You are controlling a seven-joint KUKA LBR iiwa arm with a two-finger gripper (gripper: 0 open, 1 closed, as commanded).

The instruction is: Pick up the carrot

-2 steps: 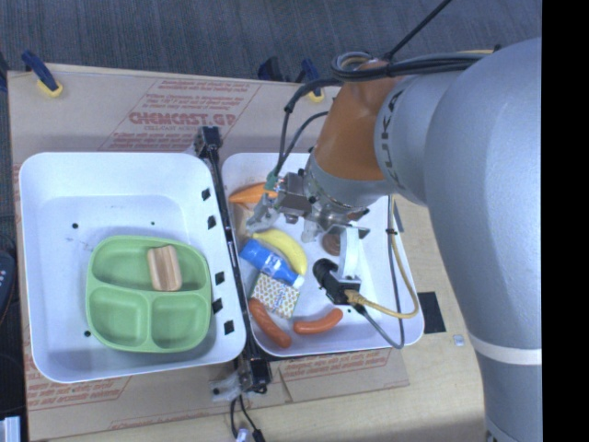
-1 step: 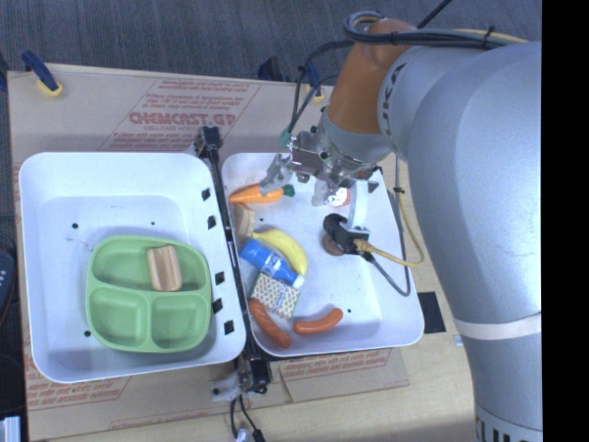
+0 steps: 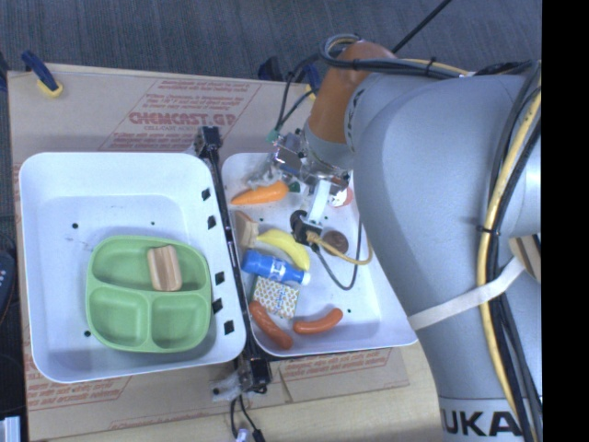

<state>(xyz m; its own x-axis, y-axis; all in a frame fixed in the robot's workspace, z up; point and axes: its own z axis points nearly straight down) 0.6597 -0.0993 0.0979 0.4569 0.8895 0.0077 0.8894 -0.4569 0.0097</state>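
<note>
The left bin holds a green divided plate; a small wooden block rests in the plate's upper compartment. The right bin holds the carrot near its upper left corner. The carrot's long axis runs roughly left to right, slightly raised at the right; which end is the tip cannot be told. Below it lie a yellow banana, a blue bottle, a patterned packet and two sausages. The gripper stands just right of the carrot's right end; whether it is open or closed cannot be told. The grey arm covers the bin's right side.
</note>
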